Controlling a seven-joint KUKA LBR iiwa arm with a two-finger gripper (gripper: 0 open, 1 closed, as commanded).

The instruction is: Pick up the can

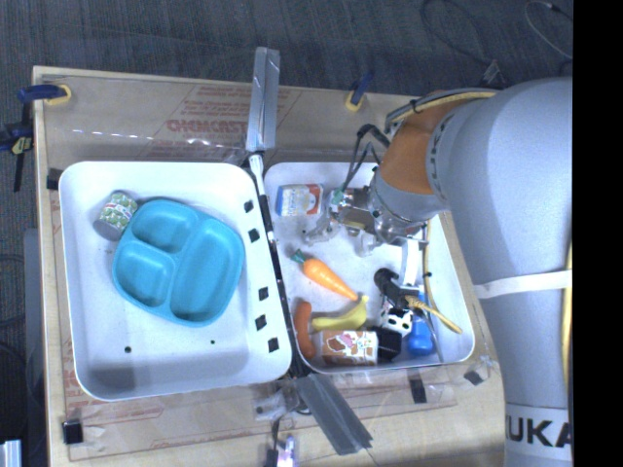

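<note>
The can (115, 213) lies on its side in the left bin (88, 348), touching the blue tray (180, 261) at its ten o'clock. The hand (336, 220) hangs over the right bin (458, 343), so the can sits well away toward nine o'clock. Whether the hand is clenched, I cannot tell.

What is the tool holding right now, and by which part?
Cannot be told: the tool sits low in the right bin, while the can lies in the left bin.

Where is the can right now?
The can lies in the left bin, in its far-left corner, touching the upper-left edge of the blue divided plate. The claw is over the right bin.
</note>
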